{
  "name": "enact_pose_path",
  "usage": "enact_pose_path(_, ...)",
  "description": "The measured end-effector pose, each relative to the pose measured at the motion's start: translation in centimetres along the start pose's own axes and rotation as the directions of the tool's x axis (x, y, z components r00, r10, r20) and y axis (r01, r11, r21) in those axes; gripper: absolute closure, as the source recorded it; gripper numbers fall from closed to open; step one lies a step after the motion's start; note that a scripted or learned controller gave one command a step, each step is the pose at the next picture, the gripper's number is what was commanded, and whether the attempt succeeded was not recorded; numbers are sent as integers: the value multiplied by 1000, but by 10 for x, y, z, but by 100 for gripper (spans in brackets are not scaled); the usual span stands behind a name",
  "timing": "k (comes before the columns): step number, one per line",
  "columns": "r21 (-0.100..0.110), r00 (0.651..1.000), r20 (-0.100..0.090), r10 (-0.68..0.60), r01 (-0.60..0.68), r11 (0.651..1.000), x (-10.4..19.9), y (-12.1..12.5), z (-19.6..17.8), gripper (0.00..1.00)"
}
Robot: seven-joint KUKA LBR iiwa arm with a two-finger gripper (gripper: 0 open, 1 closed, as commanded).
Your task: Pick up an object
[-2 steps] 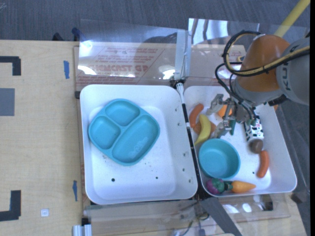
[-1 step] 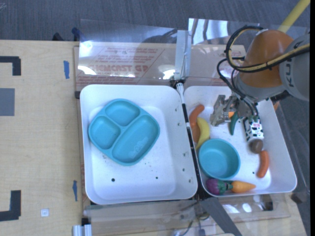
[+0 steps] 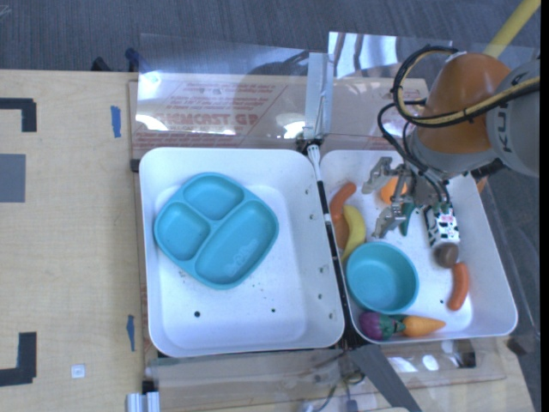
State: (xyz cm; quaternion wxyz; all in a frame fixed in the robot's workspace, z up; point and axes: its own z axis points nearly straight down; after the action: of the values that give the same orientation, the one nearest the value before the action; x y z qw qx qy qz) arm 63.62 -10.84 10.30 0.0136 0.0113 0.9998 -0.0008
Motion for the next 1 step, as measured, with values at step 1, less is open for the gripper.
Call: enact_pose_path(1,-1,998,-26,52,-52,999,-27,-4,15,0)
